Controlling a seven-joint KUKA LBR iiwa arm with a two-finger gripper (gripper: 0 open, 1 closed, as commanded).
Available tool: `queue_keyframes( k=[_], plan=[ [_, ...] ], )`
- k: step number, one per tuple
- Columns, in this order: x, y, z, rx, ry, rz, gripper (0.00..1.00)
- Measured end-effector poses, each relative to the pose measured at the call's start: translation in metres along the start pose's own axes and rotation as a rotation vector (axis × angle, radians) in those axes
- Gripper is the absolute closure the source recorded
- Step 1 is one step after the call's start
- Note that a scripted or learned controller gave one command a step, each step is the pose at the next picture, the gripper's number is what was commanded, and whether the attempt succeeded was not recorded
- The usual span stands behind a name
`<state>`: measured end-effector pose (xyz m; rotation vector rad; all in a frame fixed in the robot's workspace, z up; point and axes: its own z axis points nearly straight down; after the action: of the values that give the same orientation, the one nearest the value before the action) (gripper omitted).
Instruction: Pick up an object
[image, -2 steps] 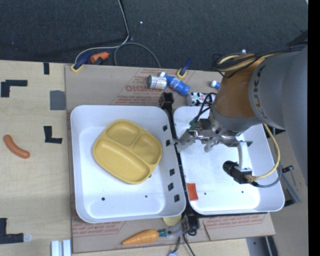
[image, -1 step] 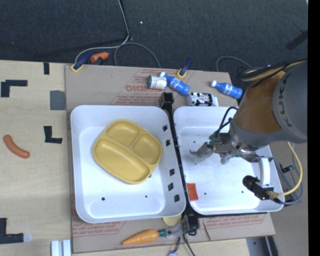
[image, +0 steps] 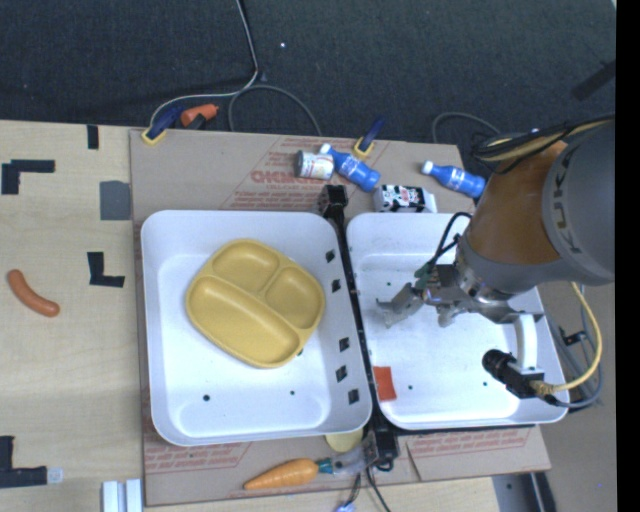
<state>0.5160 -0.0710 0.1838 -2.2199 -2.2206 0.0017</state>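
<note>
While my gripper (image: 420, 305) hung over the right bin (image: 420, 395), its fingers were spread apart with nothing between them. Nothing stood in its way there. Beyond the bins lay two blue bottles (image: 358, 170) (image: 455, 179), a white bottle (image: 315, 163) and a small black-and-white pack (image: 405, 198); a toy carrot (image: 282, 474) lay in front, and a toy sausage (image: 32, 293) sat well apart on the left of the bench. The left bin (image: 170, 400) held a yellow divided plate (image: 256, 301), the nearest thing to pick. The right bin held a small orange tag (image: 383, 382).
</note>
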Motion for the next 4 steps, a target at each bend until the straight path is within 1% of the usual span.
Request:
queue_keyframes(
  k=[1, 2, 3, 4],
  plan=[
    [0.000, 0.000, 0.000, 0.000, 0.000, 0.000, 0.00],
    [-0.073, 0.031, 0.102, -0.003, -0.004, 0.004, 0.00],
    [-0.034, 0.091, 0.097, -0.008, -0.004, -0.004, 0.00],
    [-0.048, 0.138, 0.098, -0.006, -0.001, -0.003, 0.00]
  ],
)
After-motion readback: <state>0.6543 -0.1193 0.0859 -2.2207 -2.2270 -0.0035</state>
